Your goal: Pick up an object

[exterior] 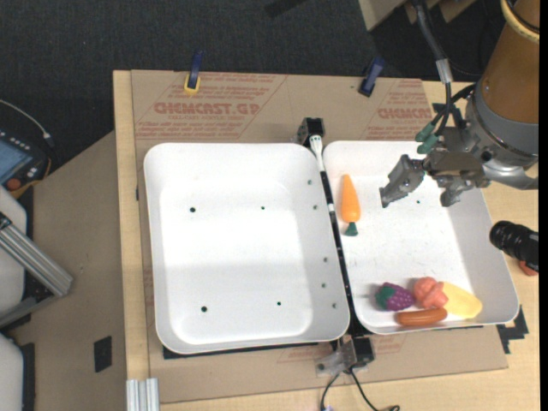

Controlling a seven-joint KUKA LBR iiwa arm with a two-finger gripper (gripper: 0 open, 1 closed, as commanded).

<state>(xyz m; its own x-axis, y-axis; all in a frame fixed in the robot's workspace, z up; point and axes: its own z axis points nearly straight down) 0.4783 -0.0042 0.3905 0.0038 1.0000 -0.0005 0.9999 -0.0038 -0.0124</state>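
Two white bins point(171, 229) sitting side by side — five toy foods lying in the right one: one carrot point(348, 197), one grape bunch point(394, 297), one sausage point(421, 318), one pink piece point(431, 292), one yellow piece point(462, 301).

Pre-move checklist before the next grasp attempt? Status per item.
1. Tool carries nothing between its fingers: ok, fingers spread, nothing in them.
2. Tool over the right bin, where the objects are: ok.
3. Isolated target available: ok, the toy carrot lies alone by the bin's left wall.
4. Tool lined up over the carrot: not ok, it hangs to the carrot's right.
5. Other objects separated: not ok, grapes, sausage, pink piece and yellow piece are bunched at the near edge.
6. Tool height above the bin floor: cannot tell from this one view.
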